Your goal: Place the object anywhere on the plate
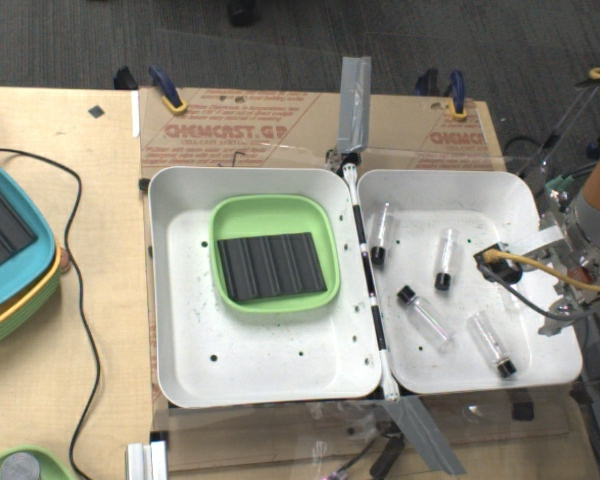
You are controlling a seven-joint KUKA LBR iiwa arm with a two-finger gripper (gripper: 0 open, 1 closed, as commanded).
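Note:
A green square plate [230,223] sits in the left bin [180,338] with a dark ribbed pad [272,266] lying in it. Several clear tubes with black caps lie in the right bin [430,368]: one by the dividing wall [380,233], one upright-looking in the middle [444,258], one slanted below it [422,313], one near the front right [492,343]. My gripper [568,293] hangs over the right bin's right edge, to the right of the tubes. Nothing shows between it and any tube.
Cardboard held by blue clamps [165,88] lies behind the bins. Teal and yellow-green bowls [10,258] stand at the far left of the wooden bench, with a black cable [75,298] trailing past them.

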